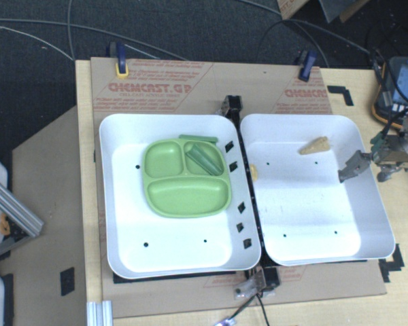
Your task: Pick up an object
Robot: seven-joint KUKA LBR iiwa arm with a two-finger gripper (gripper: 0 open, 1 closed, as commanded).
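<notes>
Moving from the left, we see the left bin (122, 202) holding a green divided plate (187, 185) with a darker green piece (205, 159) lying in its upper right compartment. Across the black divider, the right bin (313, 236) holds a small tan object (314, 146) near its far wall, lying flat and apart from everything else (a faint yellowish bit (253, 173) also sits at this bin's left wall). Farther right, the end effector (357, 165) hangs over the right bin's right edge, well below and right of the tan object; we cannot tell how far it is open, and we see nothing gripped. Both bins rest on the bench (156, 80).
</notes>
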